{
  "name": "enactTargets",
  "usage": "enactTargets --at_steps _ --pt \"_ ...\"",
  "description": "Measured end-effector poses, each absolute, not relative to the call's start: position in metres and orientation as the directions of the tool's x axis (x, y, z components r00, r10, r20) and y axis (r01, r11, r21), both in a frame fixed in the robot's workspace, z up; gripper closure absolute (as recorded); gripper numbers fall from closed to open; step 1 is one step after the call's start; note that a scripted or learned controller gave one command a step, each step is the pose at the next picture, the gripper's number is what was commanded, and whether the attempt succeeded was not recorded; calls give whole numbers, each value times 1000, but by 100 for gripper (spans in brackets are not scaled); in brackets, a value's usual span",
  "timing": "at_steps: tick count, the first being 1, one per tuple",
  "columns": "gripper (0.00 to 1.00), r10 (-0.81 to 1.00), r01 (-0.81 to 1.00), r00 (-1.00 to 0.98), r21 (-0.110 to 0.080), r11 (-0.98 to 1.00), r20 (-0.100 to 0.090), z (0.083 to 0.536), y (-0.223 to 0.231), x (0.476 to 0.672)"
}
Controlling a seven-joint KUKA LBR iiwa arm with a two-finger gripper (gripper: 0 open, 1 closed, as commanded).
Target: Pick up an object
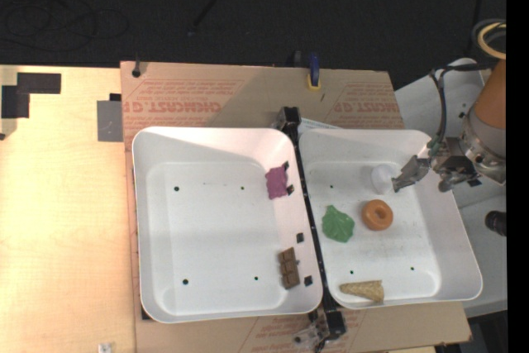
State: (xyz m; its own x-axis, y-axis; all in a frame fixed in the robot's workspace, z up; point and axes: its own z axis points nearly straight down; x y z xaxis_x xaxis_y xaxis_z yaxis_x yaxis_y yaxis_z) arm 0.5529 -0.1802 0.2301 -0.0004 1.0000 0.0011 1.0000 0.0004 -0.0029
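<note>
The right bin [450, 248] holds an orange doughnut [378, 215], a green leafy lump [337, 224], a tan waffle cone [363, 290] near the front rim and a small pale clear object [382, 176]. The left bin [157, 211] holds a purple piece [277, 182] and a brown chocolate bar [288, 268], both by its right wall. My gripper [428, 172] hangs over the right bin's far right part, above and to the right of the doughnut. Its fingers [407, 175] are spread open with nothing between them.
A black divider clamp [302, 202] runs between the two bins. Cardboard [223, 99] lies under the bins, and a wooden bench top [58, 219] stretches to the left. A blue clip [313, 70] stands at the cardboard's back edge.
</note>
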Motion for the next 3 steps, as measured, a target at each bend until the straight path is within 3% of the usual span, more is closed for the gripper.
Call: enactTargets --at_steps 1,2,3 --pt "0 1000 1000 1 -16 -1 5 102 -181 506" --pt "0 1000 1000 1 9 -1 -5 225 -217 536" --pt "100 1000 1000 3 -3 -3 1 228 -216 533"
